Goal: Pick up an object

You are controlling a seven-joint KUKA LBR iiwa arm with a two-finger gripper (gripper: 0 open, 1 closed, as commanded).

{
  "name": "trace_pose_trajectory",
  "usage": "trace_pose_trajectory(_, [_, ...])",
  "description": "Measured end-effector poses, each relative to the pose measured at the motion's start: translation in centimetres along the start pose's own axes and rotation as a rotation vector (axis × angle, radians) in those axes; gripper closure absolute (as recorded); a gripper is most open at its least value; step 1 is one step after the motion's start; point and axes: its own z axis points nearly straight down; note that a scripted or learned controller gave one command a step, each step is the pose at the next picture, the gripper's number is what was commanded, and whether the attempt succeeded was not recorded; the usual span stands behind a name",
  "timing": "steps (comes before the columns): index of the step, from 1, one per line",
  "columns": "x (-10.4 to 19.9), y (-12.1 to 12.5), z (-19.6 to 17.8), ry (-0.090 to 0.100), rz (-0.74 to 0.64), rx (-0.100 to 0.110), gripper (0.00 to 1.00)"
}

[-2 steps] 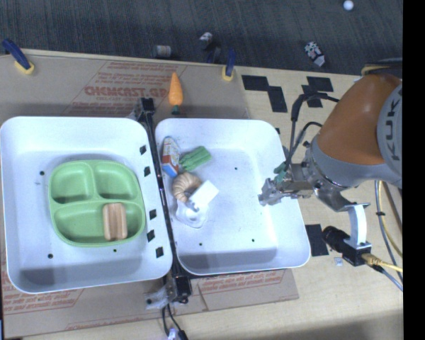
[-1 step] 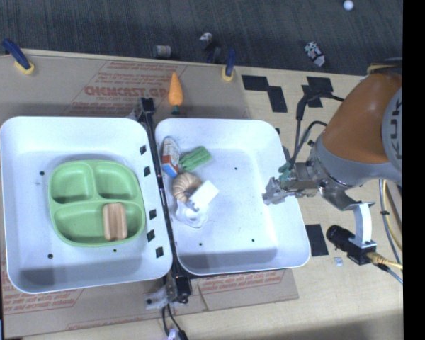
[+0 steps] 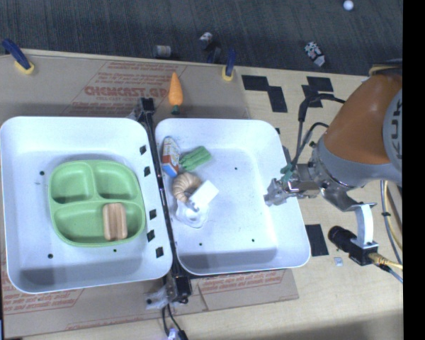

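Pretty even overhead light, soft shadows inside the white bins (image 3: pixel 227 261), no harsh glare. Whole frame's a bit soft and low-res, slightly grainy.

Two white bins on a bench, seen from above.
Left bin (image 3: pixel 21 190) holds a green tray (image 3: pixel 92 190); gripper (image 3: pixel 278 192) hovers over right bin's (image 3: pixel 269 239) right rim.

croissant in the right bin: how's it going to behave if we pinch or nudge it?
The croissant looks like a small toy, so probably light and fairly rigid. Its curved, ridged surface may let flat fingers slip off unless they close across the narrow width. It sits touching the white card and clear wrapper, so a nudge would likely drag those along rather than roll it.
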Motion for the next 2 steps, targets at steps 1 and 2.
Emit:
trace_pose_trajectory(1, [-4.04,-0.08,2.84,0.000,0.000,0.002,1.00])
trace_pose_trajectory(2, [-4.01,-0.03,2.75,0.000,0.000,0.001,1.00])
